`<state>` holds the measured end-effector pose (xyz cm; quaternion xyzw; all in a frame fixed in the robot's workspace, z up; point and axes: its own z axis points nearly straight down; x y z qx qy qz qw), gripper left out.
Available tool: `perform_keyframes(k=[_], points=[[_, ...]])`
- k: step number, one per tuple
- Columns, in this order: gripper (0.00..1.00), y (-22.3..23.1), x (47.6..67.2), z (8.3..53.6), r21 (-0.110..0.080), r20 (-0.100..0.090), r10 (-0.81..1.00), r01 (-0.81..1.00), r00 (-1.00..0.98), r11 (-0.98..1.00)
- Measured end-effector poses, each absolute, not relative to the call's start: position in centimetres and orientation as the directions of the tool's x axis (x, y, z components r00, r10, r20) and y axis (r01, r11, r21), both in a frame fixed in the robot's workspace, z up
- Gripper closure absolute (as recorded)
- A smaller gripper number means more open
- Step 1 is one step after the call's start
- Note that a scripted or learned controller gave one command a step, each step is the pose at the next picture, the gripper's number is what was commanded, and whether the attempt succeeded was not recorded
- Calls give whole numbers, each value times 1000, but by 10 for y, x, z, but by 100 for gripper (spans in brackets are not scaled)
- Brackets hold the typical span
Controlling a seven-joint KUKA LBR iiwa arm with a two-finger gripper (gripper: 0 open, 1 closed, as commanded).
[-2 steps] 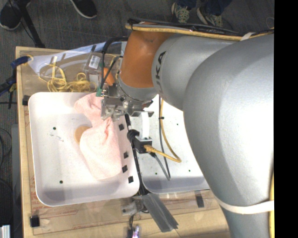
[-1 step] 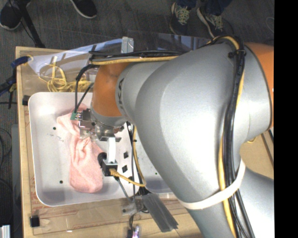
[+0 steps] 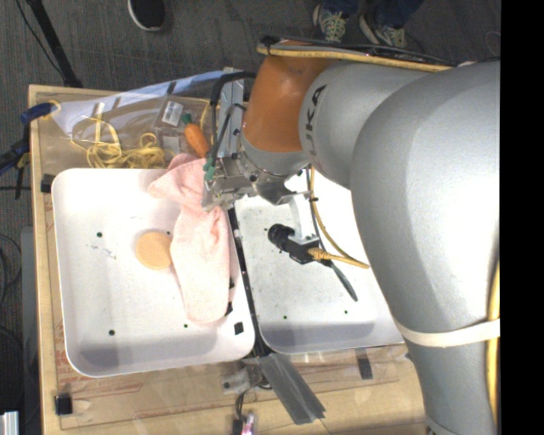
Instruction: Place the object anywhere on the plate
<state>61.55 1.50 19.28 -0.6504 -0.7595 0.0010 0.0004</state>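
Robotics lab: KUKA arm over wooden bench w/ two white bins, cables on dark carpet, bystander's sneakers at top.

A single fixed camera looks down from above the bench at a slant. It frames two shallow white bins side by side: the left bin sits fully in view, the right bin is partly covered by the robot arm, which enters from the right and looms large because it is much nearer the lens. The top of the frame takes in dark floor beyond the bench. The bench's near edge runs along the bottom.
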Motion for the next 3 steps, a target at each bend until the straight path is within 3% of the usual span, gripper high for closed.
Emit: perform_keyframes(k=[1, 2, 3], points=[[100, 112, 573, 188, -7, 0, 979, 979, -205, 205], [100, 68, 476, 191, -5, 1, 972, 972, -236, 236], [100, 0, 477, 230, -1, 0, 962, 962, -274, 274]])
